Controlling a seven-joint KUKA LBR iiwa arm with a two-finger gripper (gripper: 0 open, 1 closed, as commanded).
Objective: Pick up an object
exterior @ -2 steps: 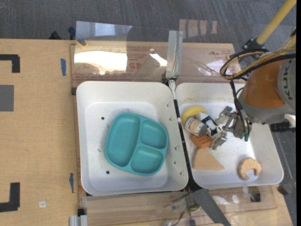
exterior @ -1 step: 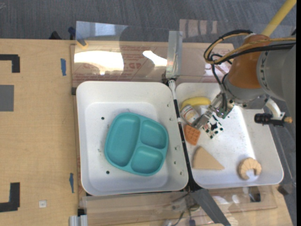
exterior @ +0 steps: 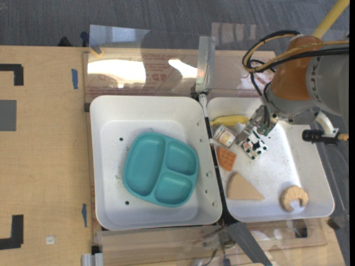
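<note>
My gripper [exterior: 250,141] hangs low in the right bin [exterior: 310,165], near its back left part. Its fingers point down and left toward a small white jar [exterior: 223,134] with an orange label, lying just left of them. A yellow banana [exterior: 229,119] lies behind the jar. An orange waffle piece [exterior: 226,158] sits in front of the jar. Nothing shows between the fingers. The arm's orange band [exterior: 291,76] rises behind the gripper.
A tan wedge [exterior: 243,189] and a croissant-like pastry [exterior: 293,198] lie toward the right bin's front. The left bin [exterior: 105,148] holds a teal divided plate [exterior: 161,168]. A clear panel [exterior: 144,65] stands behind the bins.
</note>
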